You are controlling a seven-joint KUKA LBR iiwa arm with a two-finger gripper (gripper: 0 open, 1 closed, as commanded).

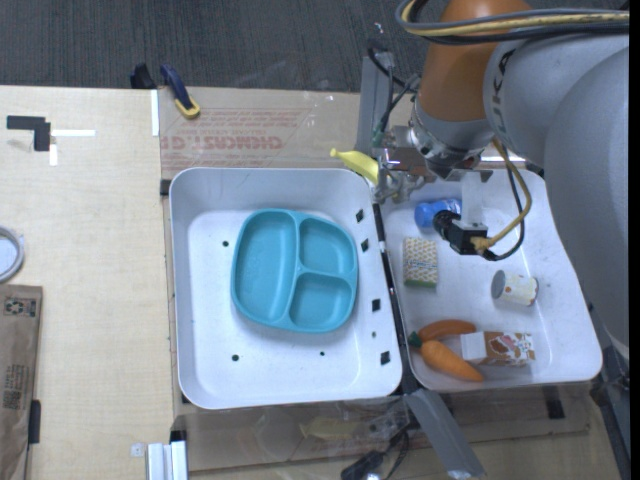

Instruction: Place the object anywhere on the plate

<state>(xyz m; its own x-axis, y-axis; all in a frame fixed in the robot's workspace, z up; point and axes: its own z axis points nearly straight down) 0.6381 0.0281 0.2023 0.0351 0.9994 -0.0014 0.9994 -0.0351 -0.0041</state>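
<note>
Banana (356, 162) touches tool (385, 173), off plate (295, 269).

Plate (295, 270) — smooth turquoise plastic, seemingly matt — in glossy white bin (195, 298).

sponge (421, 262), small cup (514, 287), carrots (447, 348), carton (503, 348) in right bin (560, 268)

Tool (392, 176) fingers masked by the wrist; blue object (432, 213) partly behind cabling; arm cropped at right.
</note>
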